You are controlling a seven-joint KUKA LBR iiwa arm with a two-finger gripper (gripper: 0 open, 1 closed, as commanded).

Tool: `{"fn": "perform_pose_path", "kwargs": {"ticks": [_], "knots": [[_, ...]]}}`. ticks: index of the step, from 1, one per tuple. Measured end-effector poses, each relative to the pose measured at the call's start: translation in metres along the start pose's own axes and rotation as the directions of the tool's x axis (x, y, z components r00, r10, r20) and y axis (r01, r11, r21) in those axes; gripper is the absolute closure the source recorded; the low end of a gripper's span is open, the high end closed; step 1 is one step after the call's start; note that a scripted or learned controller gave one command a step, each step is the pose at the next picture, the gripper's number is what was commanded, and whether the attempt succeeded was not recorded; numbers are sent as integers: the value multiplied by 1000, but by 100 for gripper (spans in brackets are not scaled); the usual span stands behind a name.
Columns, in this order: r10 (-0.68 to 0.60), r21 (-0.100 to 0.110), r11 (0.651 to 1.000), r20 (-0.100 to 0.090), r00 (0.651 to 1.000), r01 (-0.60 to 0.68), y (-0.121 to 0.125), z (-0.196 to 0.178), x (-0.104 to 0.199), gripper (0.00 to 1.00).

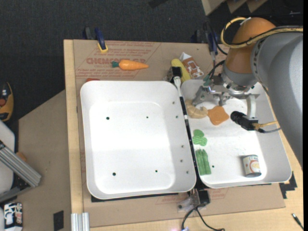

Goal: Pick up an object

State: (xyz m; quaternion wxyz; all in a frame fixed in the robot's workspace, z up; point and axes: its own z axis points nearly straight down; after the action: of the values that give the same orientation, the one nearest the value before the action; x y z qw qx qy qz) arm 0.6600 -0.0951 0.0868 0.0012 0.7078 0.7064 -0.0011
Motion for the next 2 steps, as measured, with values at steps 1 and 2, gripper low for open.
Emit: {"fn": "perform_pose_path", "kwargs": {"ticks": [1,2], "knots": [[-1,-3,1000,-2,1000,1,3,1,-16,0],[-1,0,1000,-4,1000,1,-20,1,-4,0]]}}
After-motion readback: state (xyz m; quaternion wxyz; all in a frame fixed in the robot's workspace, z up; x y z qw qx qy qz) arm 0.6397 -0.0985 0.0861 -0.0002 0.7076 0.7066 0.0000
